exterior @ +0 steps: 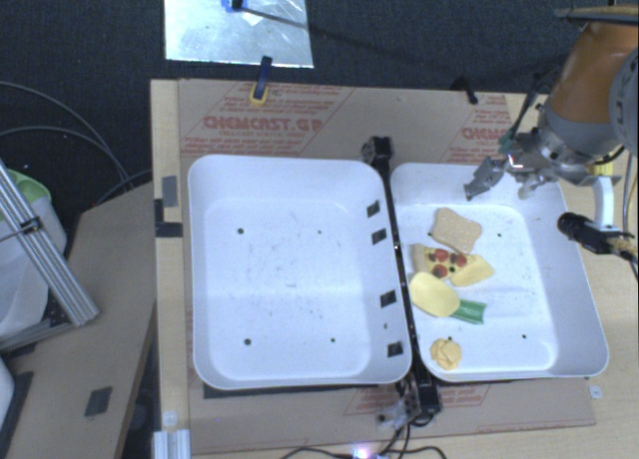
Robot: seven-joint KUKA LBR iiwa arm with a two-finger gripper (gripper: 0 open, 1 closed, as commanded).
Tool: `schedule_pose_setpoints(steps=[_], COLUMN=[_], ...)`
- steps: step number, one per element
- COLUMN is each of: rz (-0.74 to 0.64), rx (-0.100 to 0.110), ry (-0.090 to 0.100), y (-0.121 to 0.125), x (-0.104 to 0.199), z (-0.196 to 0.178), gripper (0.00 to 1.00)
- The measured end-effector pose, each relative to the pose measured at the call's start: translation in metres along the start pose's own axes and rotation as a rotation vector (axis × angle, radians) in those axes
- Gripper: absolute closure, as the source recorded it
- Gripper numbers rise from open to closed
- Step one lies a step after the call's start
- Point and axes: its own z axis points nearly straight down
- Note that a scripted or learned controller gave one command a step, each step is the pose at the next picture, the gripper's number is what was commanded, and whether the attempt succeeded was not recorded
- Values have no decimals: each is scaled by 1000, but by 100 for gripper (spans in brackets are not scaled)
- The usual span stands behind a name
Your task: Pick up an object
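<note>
While the grey arm with its orange band (599, 68) reaches in at the upper right of the frame, its gripper (504, 176) hangs over the upper edge of the right shallow white bin (559, 277), fingers spread, nothing between them. Below it in that bin lie a tan slice of toy bread (456, 229), a yellow toy pizza slice with red dots (454, 263), a pale yellow rounded piece (434, 294), a small green piece (469, 311) and a small yellow lump (445, 352). The left shallow white bin (290, 267) sits beside it on the worktop (170, 148).
</note>
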Motion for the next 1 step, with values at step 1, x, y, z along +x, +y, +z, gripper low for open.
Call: schedule_pose_setpoints(steps=[1], rz=[3], rx=[5], ry=[3], y=[-82], x=[39], z=[99], gripper=[0])
